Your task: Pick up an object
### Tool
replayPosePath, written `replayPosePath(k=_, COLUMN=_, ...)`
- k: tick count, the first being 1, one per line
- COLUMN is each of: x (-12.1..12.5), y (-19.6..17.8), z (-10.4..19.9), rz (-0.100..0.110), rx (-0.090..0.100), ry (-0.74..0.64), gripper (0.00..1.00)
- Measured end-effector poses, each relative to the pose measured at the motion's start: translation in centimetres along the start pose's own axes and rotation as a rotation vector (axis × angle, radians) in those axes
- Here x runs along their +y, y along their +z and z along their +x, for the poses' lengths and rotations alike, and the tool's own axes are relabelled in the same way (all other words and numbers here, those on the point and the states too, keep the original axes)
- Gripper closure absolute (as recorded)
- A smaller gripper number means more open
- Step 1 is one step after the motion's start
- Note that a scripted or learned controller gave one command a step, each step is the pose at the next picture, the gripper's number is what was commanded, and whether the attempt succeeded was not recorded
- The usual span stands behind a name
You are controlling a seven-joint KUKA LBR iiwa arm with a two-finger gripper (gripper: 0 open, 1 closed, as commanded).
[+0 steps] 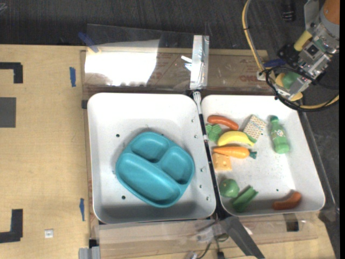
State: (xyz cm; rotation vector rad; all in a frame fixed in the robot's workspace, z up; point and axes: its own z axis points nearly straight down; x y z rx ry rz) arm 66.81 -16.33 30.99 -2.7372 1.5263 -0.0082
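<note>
My gripper (291, 86) hangs above the back right corner of the right bin (302, 161), up off its floor. A small green object (287, 80) shows between its yellowish fingers, so it is shut on that piece. Lying in the right bin are a red sausage (222, 122), a yellow banana (235, 139), a carrot (232, 151), a waffle-patterned cracker (254, 127), a green bottle (278, 135), a green pepper (228, 187), a dark green cucumber piece (245, 197) and a second red sausage (287, 200).
The left bin (102, 117) holds a teal divided plate (155, 167). A clear plastic sheet (145, 63) and a foil strip (199, 63) lie behind the bins. Yellow and black cables (253, 42) loop near the arm at the back right.
</note>
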Motion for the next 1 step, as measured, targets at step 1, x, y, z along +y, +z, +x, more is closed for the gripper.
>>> replayPosePath(k=1, x=-0.15, y=4.81, z=-0.53, rz=-0.008, rx=-0.007, ry=-0.202, gripper=1.0)
